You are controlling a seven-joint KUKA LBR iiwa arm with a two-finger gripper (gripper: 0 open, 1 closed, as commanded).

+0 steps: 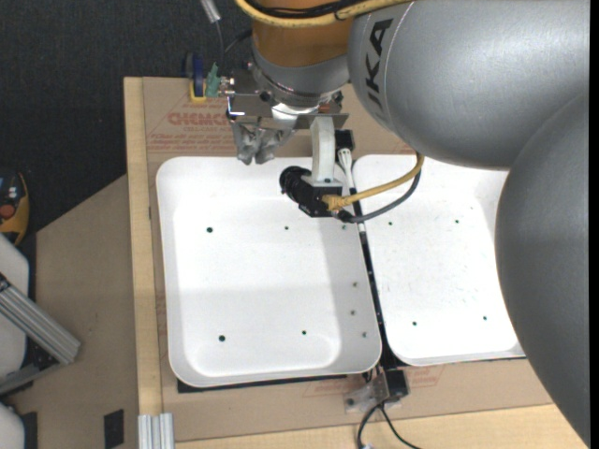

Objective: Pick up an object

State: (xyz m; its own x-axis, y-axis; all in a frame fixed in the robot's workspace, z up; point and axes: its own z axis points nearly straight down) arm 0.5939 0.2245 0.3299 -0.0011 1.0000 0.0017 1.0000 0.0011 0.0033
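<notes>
Overhead, the gripper (255, 148) hangs at the far rim of the left bin (187, 279); its state cannot be told. Both bins sit on a brown worktop (150, 120) above dark flooring (75, 64).

Bright, sharp, soft arm shadow

Your gripper (251, 146) is over the far rim of the left bin (187, 279), about midway along that rim: grey metal, pointing down at the white edge. Nothing shows in its grasp from here. Over that bin's far right corner hangs a small black piece (301, 191), below a white bracket, a yellowish cable running off it. You can't tell whether it's loose.
</notes>
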